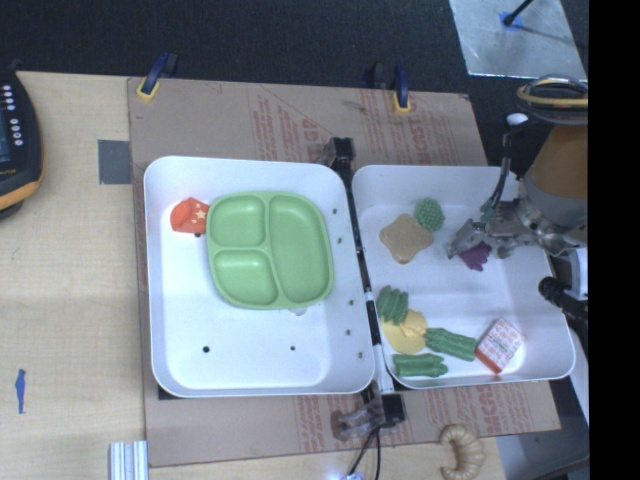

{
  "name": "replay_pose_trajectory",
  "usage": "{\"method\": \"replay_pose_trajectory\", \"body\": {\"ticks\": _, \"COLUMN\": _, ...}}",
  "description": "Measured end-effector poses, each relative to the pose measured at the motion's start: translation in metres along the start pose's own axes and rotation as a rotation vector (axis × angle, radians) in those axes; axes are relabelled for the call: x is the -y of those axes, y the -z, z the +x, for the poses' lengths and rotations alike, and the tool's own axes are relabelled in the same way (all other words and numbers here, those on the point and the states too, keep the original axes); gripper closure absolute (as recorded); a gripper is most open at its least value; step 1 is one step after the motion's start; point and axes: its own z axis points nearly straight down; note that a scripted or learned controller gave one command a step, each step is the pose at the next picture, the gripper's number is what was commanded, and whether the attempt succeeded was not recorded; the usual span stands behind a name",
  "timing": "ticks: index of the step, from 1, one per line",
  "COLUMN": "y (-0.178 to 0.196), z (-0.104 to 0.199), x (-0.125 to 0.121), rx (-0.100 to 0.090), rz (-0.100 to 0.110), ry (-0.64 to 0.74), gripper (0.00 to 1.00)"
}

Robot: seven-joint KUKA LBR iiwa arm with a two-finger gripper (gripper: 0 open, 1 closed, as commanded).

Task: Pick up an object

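Observation:
My gripper hangs low over the right bin, near its upper right. It is open, one finger to the left and the other to the right. A small purple toy lies on the bin floor just under and between the fingertips. I cannot tell whether they touch it. A tan bread-shaped piece and a round green piece lie to the gripper's left. The grey arm with its orange band comes in from the right.
At the right bin's front lie a green pea pod, a yellow piece, a green pickle, green beans and a red-and-white packet. The left bin holds a green divided plate and a red toy.

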Motion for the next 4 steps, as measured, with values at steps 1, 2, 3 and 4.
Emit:
{"method": "replay_pose_trajectory", "body": {"ticks": 1, "y": 0.013, "z": -0.001, "x": -0.003, "rx": 0.003, "rz": -0.006, "ry": 0.002, "gripper": 1.00}}
{"method": "replay_pose_trajectory", "body": {"ticks": 2, "y": 0.013, "z": -0.001, "x": -0.003, "rx": 0.003, "rz": -0.005, "ry": 0.003, "gripper": 0.00}}
{"method": "replay_pose_trajectory", "body": {"ticks": 3, "y": 0.024, "z": -0.003, "x": -0.003, "rx": 0.005, "rz": -0.006, "ry": 0.004, "gripper": 1.00}}
{"method": "replay_pose_trajectory", "body": {"ticks": 4, "y": 0.023, "z": -0.002, "x": -0.003, "rx": 0.005, "rz": -0.005, "ry": 0.005, "gripper": 0.00}}
